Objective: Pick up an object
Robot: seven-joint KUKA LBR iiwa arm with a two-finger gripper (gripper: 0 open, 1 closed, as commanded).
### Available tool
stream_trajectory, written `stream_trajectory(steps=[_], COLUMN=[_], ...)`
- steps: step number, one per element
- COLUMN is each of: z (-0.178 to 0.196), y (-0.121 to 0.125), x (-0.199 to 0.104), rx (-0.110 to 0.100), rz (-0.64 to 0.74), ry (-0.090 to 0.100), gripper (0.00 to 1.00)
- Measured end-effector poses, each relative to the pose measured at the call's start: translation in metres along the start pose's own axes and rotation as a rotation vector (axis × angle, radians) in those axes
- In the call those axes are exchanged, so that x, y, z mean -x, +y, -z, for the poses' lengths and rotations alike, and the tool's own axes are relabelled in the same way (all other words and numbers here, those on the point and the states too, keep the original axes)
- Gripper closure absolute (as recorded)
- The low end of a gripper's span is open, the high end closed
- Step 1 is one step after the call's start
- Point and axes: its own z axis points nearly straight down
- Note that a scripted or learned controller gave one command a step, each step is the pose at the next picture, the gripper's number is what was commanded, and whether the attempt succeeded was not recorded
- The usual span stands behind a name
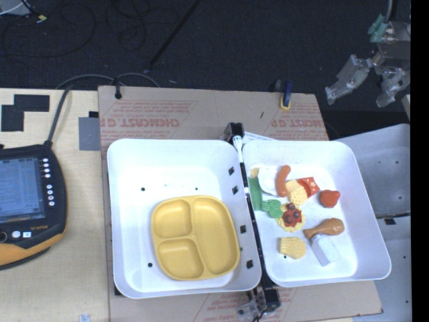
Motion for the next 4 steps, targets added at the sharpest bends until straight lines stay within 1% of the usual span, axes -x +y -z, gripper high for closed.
stream_trajectory(steps=[1, 2, 3, 4], z=[-0.001, -0.136, -0.216, -0.136], y=[0.001, 0.002, -0.029, -0.074], x=[-0.001, -0.04, -0.08, -0.099], rx=[-0.024, -0.034, -0.031, -0.012], rz=[0.003, 0.0, 0.0, -0.001], ry=[-0.001, 0.002, 0.001, 0.002], gripper=[1.0, 1.0, 1.0, 1.0])
